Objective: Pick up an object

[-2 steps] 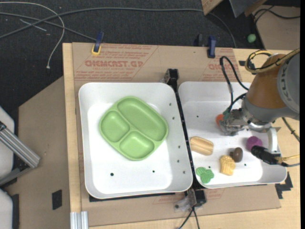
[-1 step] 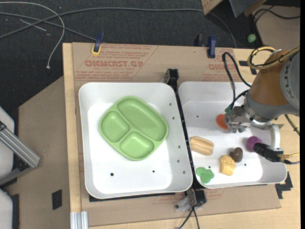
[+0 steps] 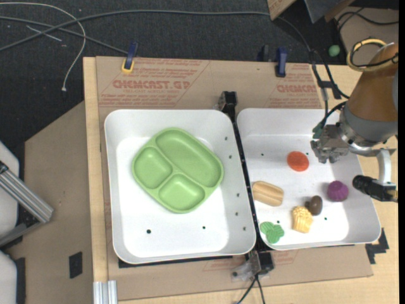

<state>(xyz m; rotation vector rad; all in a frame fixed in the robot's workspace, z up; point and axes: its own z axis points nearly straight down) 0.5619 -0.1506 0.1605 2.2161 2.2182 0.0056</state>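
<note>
A: Big picture first: the table [image 3: 158,81] carries two bins, the left bin [image 3: 126,233] holding just a green divided plate [image 3: 178,169].

B: And the right bin [image 3: 266,125] has the pickings: a tan bread roll [image 3: 267,193], orange tomato [image 3: 298,161], yellow corn piece [image 3: 302,220], green broccoli [image 3: 273,232], purple ball [image 3: 337,190] and a small brown nut [image 3: 314,204].

A: The gripper [image 3: 328,149] hangs just beside the tomato, nothing in it. Jaws spread or closed?

B: Can't tell from up here.

A: Risks?

B: I'd say that round tomato could roll off if the jaws land off-centre. Lower down, corn and nut sit touching, so one might drag the other.
</note>
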